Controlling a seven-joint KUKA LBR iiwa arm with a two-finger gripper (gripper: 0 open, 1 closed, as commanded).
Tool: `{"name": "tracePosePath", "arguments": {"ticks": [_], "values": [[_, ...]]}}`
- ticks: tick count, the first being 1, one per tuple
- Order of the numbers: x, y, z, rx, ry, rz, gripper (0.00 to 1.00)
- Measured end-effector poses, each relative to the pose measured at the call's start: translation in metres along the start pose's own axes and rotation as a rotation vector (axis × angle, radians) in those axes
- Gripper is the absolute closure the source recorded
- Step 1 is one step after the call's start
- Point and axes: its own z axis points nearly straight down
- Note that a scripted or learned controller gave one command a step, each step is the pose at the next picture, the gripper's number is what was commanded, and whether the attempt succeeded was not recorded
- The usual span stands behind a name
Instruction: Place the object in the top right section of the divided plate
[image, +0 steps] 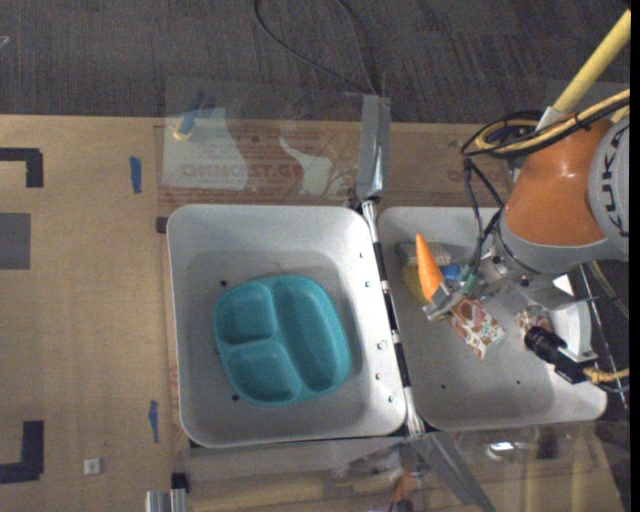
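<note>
Bins sit side by side on the wooden surface (90, 330). The left bin (190, 400) holds a teal divided plate (283, 338), its sections bare. The right bin (500, 395) holds an orange carrot-shaped toy (428, 268) lying near the bin's left wall, a yellow piece (412, 284) just beside it, and a small patterned packet (476, 327) near the middle. The arm (560, 200) reaches over this bin, its pincer (458, 295) low among these objects, just beside the carrot; whether it is spread or pinching anything I cannot tell.
</note>
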Motion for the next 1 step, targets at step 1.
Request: {"name": "tracePosePath", "arguments": {"ticks": [1], "values": [[0.072,0.0115,-0.0232,0.0,-0.001,0.042,1.0]]}}
